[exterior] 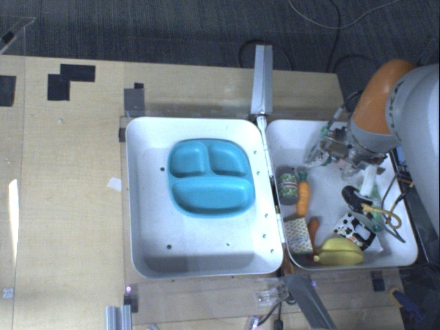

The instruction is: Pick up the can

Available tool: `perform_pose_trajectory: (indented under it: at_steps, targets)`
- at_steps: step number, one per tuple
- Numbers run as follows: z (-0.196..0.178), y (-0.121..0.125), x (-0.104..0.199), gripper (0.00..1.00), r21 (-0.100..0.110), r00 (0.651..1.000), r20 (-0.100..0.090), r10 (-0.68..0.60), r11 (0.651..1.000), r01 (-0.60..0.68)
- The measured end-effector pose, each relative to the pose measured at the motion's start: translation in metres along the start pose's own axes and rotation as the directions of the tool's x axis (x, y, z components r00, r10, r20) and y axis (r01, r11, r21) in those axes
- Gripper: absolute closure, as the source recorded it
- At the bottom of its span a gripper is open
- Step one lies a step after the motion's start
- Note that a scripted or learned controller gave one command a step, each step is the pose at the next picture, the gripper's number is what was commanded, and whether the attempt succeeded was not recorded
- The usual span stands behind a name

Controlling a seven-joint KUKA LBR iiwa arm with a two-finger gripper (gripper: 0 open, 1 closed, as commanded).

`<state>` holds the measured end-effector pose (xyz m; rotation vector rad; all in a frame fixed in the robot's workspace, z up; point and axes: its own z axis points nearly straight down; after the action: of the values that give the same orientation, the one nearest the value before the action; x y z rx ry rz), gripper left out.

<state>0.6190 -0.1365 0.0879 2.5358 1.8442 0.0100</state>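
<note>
The pincer [328,150] (fingers' state unclear) hovers in the right bin [410,251], apart from the can [288,183].

Pale wood-look bench top [62,205], matt, with black matt patches far left. Smooth white plastic left bin [148,253] and right bin [289,139], faintly glossy. Glossy blue plastic tray [210,177], smooth. Brushed metal bar [262,81] at the far side. Dark woven carpet [137,12], rough. Can [288,184] with printed paper-like label, slight sheen. Glossy orange band [378,105] on smooth grey arm [419,115].
</note>
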Motion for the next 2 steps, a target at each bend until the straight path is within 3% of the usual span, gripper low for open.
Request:
perform_pose_trajectory:
  at_steps: [1, 2]
  targets:
    - [-0.001, -0.032, -0.043, 0.0, 0.001, 0.999, -0.006, 0.034, 0.999, -0.034]
    - [-0.048, 0.014, -0.005, 0.0, 0.003, 0.977, 0.002, 0.214, 0.977, -0.214]
